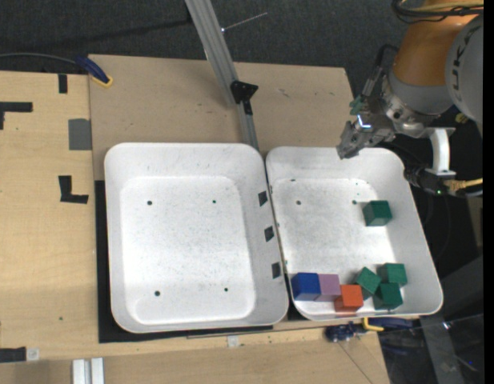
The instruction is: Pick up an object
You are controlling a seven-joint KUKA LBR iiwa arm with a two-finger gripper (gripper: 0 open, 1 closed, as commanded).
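My gripper (351,146) hangs over the far rim of the right bin (327,184), near its back right corner, with nothing visible between its tips. A lone green block (378,213) lies in the right bin, below and a little right of the gripper. Along that bin's near edge sits a cluster: a blue block (306,286), a purple block (329,285), an orange block (351,296) and three green blocks (383,282).
The left bin (118,174) stands beside the right one, their rims touching. A slanted metal rail (222,50) runs from the top down to the gap between the bins. Black tape marks lie on the wooden bench at the left.
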